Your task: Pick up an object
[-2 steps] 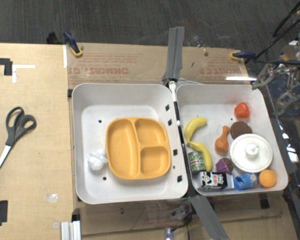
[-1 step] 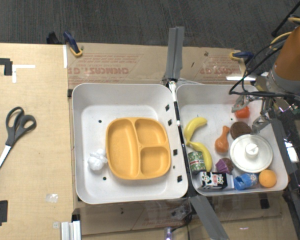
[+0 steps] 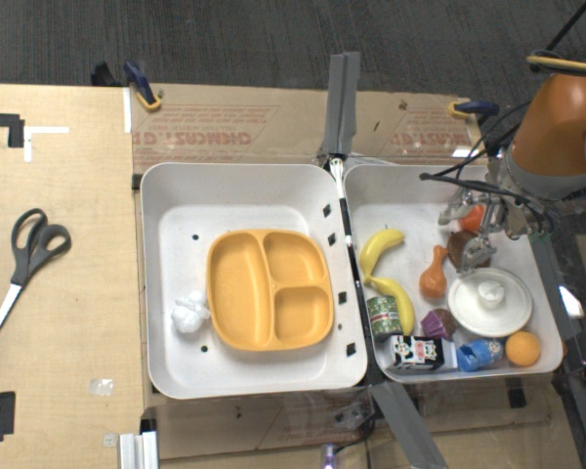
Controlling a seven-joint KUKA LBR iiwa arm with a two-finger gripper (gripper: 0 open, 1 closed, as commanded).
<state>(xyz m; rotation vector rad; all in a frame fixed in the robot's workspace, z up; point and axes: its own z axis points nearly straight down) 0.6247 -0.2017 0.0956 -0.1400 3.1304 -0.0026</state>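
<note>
My gripper (image 3: 472, 231) hangs low in the right bin (image 3: 410, 186), near its far right side, under the arm's orange band (image 3: 559, 123). A small red-orange thing (image 3: 475, 217) and a brown thing (image 3: 461, 250) show right at the gripper; whether either is held is unclear. Just in front of it sits a white round lid (image 3: 488, 301). To its left lie an orange gourd-shaped toy (image 3: 433, 274) and two bananas (image 3: 381, 247) (image 3: 397, 301).
Along the right bin's near side stand a green can (image 3: 381, 316), a purple piece (image 3: 435, 322), a black-and-white carton (image 3: 415, 353), a blue item (image 3: 479, 355) and an orange ball (image 3: 523, 348). The left bin (image 3: 161, 262) holds a yellow divided plate (image 3: 271, 289) and a white wad (image 3: 188, 313). Scissors (image 3: 29, 252) lie on the bench.
</note>
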